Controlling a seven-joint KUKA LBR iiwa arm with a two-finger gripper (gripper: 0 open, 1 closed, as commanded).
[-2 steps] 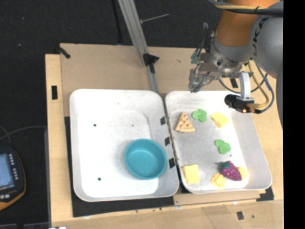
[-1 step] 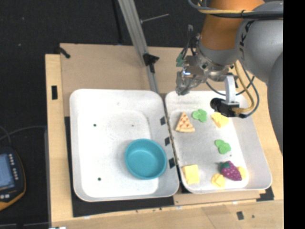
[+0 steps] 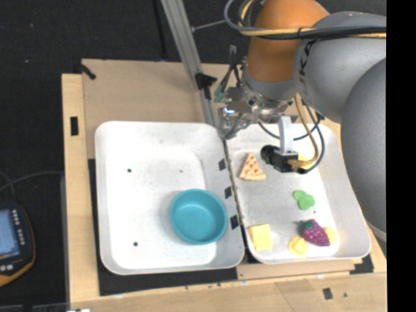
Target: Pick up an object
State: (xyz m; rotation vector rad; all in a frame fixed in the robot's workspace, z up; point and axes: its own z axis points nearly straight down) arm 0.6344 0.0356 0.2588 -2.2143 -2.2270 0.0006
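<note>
Reaching arm: grey arm [image 3: 338,64] comes in from the right, with the orange band above the wrist
Gripper: gripper [image 3: 229,123] sits over the far end of the rims where the two bins meet. Open or clenched, honestly can't tell
Left bin: left bin [image 3: 104,174] has a teal bowl [image 3: 197,216] by its near right corner
Right bin: right bin [image 3: 279,194] has a pizza slice [image 3: 251,168] near the left wall and a green toy [image 3: 303,199] mid-right
Near edge: yellow block [image 3: 261,237] at the left corner, purple grapes [image 3: 314,231] toward the right, small yellow piece [image 3: 297,245] between them
</note>
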